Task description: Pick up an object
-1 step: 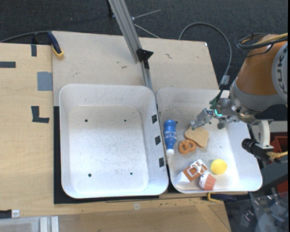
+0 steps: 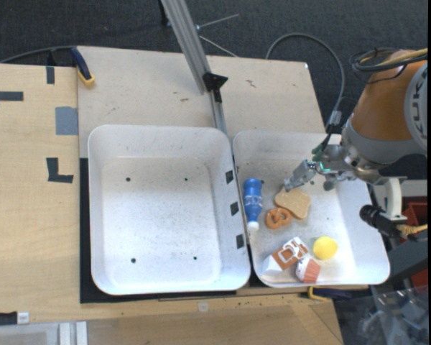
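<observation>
looking down at my bench, i see two shallow white bins side by side. i take the right bin (image 2: 359, 264) as my landmark. the left bin (image 2: 108, 192) touches its left wall. my arm (image 2: 388, 113), grey with an orange band, reaches over the right bin's far right corner. the gripper (image 2: 313, 177) hangs above the bin's middle, and its fingers stand apart with nothing between them. just below the gripper lies a tan slice of toy bread (image 2: 294, 203). a small brown pretzel (image 2: 276, 219) touches the bread's left edge. a blue bottle (image 2: 252, 201) lies along the bin's left wall. near the bin's front wall sit a yellow ball (image 2: 325, 248) and an orange and white carton (image 2: 289, 254).
</observation>
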Motion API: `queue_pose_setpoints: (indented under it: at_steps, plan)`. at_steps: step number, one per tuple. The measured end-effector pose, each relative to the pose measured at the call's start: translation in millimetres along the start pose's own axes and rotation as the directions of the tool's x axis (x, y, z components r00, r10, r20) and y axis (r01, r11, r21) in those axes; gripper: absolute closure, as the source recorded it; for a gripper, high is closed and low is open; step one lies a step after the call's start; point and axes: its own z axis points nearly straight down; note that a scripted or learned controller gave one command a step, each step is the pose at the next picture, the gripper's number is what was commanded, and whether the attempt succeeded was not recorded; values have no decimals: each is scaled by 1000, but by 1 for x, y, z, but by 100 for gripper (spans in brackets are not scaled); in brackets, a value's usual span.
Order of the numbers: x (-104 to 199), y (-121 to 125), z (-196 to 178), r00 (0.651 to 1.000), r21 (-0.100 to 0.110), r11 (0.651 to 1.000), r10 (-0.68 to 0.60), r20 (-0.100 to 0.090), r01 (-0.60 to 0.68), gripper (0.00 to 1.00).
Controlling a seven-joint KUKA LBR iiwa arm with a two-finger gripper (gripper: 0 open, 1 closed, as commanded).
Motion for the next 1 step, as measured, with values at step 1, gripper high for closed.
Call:
queue_pose_setpoints:
  at_steps: [1]
  plan:
    - [-3,-7,62,1000,6,1000,2,0,-2,0]
